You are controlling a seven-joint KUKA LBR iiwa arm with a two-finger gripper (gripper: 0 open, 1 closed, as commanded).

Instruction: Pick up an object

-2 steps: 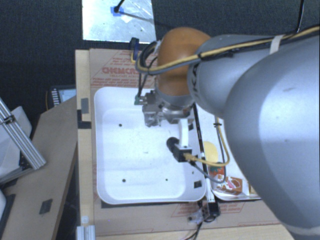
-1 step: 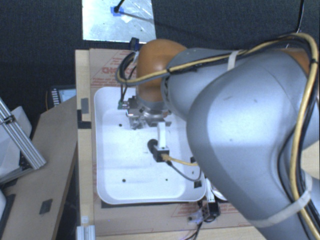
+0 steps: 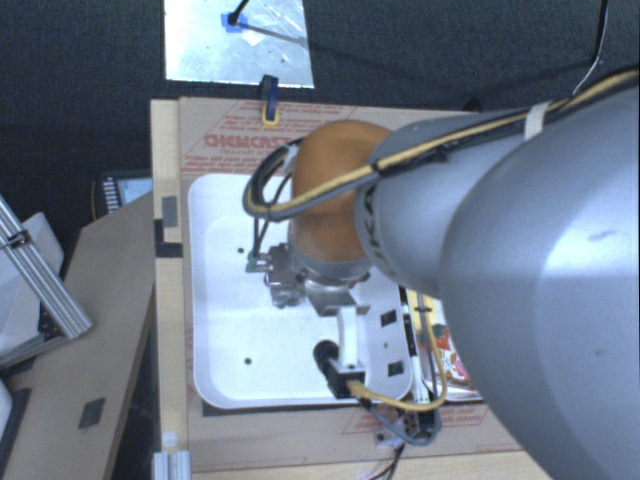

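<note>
My grey arm with its orange band reaches in from the right and covers much of both bins. The gripper hangs low over the middle of the left white bin, its metal end pointing left. No object shows between it and the bin floor around it. A small colourful thing, red and yellow, peeks out under the arm in the right bin, well to the right of the gripper. The arm hides most of that bin.
The bins rest on a cardboard sheet on the bench. A shiny metal plate lies beyond the bench at the back. An aluminium frame stands at the far left, off the bench.
</note>
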